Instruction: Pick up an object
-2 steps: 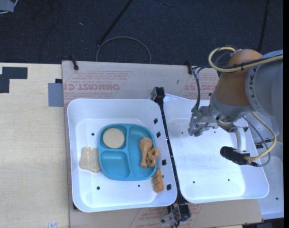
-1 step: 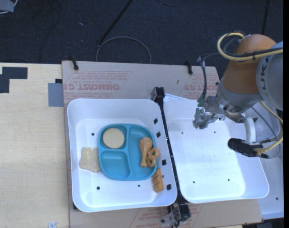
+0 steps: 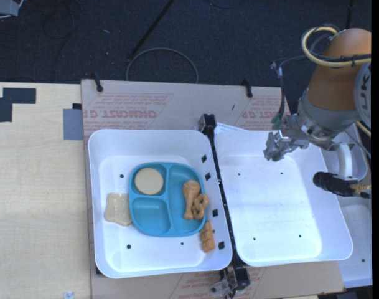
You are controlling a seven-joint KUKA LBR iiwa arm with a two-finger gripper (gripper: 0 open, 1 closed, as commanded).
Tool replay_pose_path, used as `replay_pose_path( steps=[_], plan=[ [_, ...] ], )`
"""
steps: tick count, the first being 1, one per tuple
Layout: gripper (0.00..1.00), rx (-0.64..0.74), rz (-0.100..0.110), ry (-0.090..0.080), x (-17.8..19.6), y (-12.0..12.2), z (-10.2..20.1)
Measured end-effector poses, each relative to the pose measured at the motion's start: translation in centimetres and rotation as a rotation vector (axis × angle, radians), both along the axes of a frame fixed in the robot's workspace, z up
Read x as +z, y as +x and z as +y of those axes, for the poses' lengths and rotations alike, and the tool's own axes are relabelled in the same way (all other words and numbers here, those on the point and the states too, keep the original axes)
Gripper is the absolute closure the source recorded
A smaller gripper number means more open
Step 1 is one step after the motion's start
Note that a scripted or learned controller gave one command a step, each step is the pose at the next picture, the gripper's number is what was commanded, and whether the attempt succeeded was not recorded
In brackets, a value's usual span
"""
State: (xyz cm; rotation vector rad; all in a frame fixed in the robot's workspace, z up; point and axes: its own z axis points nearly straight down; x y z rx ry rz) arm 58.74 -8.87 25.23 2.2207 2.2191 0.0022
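Over the upper edge of the right bin (image 3: 289,254), the hand (image 3: 276,147) is seen hanging from the grey arm with its orange band; whether it is spread or pressed together cannot be told, and nothing is seen between its tips. In the left bin (image 3: 108,254) a blue divided tray (image 3: 153,220) is found, with a round tan disc (image 3: 148,180) and a twisted tan piece (image 3: 193,199) in its compartments. A pale slice (image 3: 117,208) lies touching the tray's left edge, and a small brown piece (image 3: 207,237) lies just beside its lower right corner.

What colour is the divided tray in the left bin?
Blue: the divided tray shows clearly in the camera view, inside the left bin.
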Motion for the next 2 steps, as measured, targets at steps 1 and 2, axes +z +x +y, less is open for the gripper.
replay_pose_path(
  steps=[1,2],
  plan=[
    [1.00,0.001,0.002,0.000,3.6,0.0,-0.2],
    [1.00,0.003,0.006,0.001,1.5,0.3,4.2]
  ],
)
